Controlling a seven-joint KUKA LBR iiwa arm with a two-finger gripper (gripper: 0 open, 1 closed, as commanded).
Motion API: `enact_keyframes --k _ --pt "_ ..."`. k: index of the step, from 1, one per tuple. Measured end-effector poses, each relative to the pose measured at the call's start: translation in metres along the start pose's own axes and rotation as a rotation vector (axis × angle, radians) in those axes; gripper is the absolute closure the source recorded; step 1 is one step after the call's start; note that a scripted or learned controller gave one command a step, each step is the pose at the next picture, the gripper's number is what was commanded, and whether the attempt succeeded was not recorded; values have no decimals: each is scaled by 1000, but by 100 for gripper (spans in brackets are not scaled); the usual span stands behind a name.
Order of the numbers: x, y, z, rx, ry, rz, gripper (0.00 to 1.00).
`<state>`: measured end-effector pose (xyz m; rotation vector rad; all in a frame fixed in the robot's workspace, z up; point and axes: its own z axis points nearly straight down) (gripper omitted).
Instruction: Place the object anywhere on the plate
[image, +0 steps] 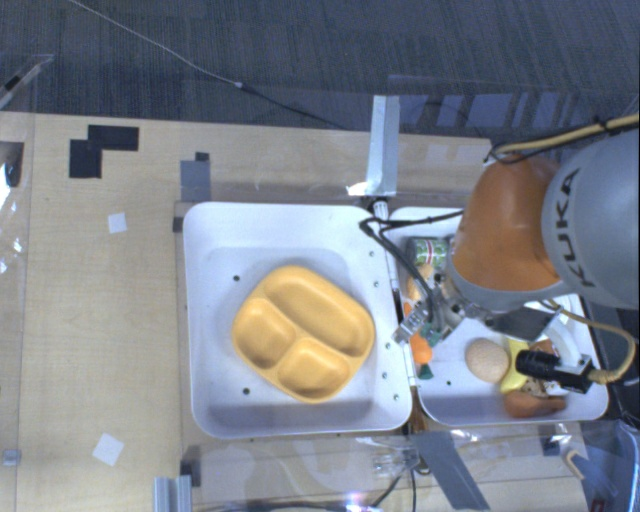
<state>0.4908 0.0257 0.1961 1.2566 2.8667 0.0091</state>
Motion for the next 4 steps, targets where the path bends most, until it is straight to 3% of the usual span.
enact_keyframes --k 1,2,3,4 --pt "54 71 -62 0 5 -31 100" --pt "105 110 -69 3 7 -250 100" --pt "125 114 -120 -2 4 -443 100" --pt "125 114 -119 -1 4 -444 0"
